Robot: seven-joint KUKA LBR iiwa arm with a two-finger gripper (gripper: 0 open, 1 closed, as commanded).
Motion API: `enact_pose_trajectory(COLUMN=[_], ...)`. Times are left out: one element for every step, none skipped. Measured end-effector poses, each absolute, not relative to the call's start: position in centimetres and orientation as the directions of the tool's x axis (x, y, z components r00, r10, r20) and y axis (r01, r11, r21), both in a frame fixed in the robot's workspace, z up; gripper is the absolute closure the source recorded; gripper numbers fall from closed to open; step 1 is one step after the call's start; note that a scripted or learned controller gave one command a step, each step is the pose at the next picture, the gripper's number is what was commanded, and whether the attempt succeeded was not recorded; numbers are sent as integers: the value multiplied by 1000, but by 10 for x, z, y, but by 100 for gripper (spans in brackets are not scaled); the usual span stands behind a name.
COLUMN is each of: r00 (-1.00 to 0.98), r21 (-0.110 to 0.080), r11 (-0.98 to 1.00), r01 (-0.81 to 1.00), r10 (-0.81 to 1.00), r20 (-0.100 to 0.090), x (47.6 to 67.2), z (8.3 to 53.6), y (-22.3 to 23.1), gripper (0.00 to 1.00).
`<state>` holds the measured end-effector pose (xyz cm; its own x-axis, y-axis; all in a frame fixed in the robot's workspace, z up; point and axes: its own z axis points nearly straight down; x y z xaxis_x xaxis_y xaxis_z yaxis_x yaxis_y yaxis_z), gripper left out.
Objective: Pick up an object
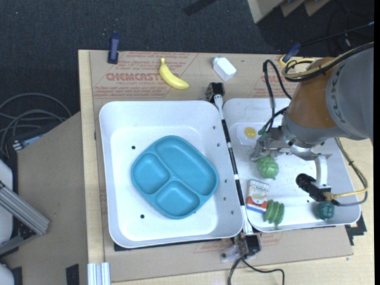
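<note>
Hovered low in the right bin (344,159), the pincer (265,149); impossible to tell whether open or closed. Lay just below it, a round green object (268,167). Farther below, a small carton (257,195) beside a green ridged piece (274,212).

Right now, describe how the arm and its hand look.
The arm is bulky and rounded, grey with a broad orange band above the wrist. Black and yellow cables loop along it. The hand is a small cluster of grey metal parts below a grey wrist collar.
</note>
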<state>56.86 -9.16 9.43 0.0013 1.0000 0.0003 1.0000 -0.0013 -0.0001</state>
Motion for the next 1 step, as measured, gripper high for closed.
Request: enact_pose_trajectory(r00=[-1], r21=[1], r11=[1], r01=[1000], r10=[1000], r20=[0], x=[581], z=[214], y=[-44], gripper=[100])
